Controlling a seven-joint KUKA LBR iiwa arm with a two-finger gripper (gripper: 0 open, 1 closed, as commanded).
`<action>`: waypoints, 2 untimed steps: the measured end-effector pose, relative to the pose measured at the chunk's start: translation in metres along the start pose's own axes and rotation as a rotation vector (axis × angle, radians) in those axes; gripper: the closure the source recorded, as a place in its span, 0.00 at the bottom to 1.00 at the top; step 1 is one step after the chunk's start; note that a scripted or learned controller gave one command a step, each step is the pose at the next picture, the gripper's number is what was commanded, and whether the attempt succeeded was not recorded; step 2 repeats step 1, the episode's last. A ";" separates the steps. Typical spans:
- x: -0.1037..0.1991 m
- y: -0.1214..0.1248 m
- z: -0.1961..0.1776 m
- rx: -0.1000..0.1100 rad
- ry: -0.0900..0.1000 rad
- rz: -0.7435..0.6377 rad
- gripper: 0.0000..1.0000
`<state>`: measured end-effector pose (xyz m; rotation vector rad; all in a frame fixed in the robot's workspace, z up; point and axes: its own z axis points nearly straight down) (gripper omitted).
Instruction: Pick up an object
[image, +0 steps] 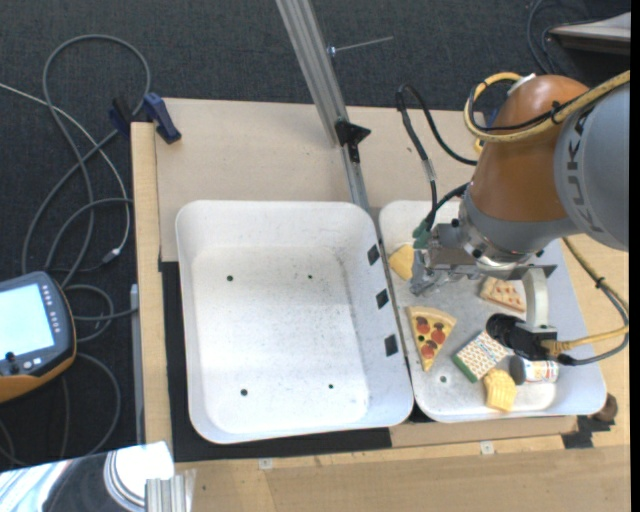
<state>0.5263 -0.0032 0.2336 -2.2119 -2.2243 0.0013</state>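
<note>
My gripper (431, 276) hangs low over the upper left part of the right bin (440, 398), under the grey and orange arm. Touching or just left of it lies a yellow piece (401, 262), partly hidden by the gripper. A toy pizza slice (431, 335) lies below the gripper, apart from it. A second pizza-like slice (503, 293) shows to the right, half under the wrist. A green and white patterned box (481, 355), a yellow lump (499, 390) and a small white bottle (541, 371) sit near the bin's front.
The left bin (200, 240) stands beside the right one, with black clips on the shared wall (383, 298). A metal pole (325, 80) slants up from the back. Cables and a handheld pendant (30, 335) lie off the bench at left.
</note>
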 end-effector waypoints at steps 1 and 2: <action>0.053 0.011 -0.010 -0.006 0.000 -0.002 1.00; 0.053 0.011 -0.010 -0.006 0.000 -0.002 1.00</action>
